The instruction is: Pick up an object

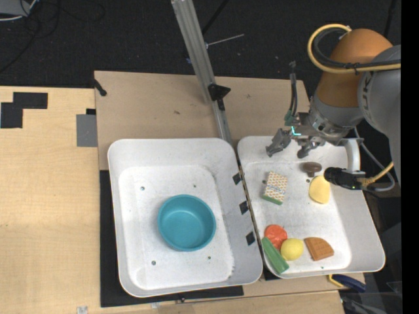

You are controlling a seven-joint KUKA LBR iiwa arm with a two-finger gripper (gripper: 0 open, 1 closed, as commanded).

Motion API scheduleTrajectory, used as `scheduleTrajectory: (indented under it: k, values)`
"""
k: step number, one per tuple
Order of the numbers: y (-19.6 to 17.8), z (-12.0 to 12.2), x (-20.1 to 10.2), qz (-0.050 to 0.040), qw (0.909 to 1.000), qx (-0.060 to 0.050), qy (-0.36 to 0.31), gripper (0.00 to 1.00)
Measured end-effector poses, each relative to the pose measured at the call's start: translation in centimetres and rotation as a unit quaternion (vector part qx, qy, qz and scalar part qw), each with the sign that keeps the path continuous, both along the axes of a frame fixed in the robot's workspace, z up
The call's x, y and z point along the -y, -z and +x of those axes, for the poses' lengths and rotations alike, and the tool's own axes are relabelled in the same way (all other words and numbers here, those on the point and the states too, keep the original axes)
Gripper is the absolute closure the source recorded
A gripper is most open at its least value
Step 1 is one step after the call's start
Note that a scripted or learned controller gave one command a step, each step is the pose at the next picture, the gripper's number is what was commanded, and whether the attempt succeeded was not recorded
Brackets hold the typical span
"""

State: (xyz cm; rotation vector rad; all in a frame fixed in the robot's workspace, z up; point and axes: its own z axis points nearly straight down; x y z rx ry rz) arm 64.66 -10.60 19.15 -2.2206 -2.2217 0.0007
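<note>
The setting is a robotics laboratory test cell. A wooden bench carries two shallow white bins: the left bin and the right bin, which sits directly below the jaws of the gripper. An aluminium extrusion mast rises behind the jaws (likely a sensor mount, though its top is out of frame). Loose cables lie on a dark floor well to the left of the jaws. The bins hold toy props, not household goods.
</note>
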Motion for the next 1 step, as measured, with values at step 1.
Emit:
scheduleTrajectory:
  k: [1]
  values:
    - [0.01,0.00,0.00,0.0000,1.0000,0.000,0.000,0.00]
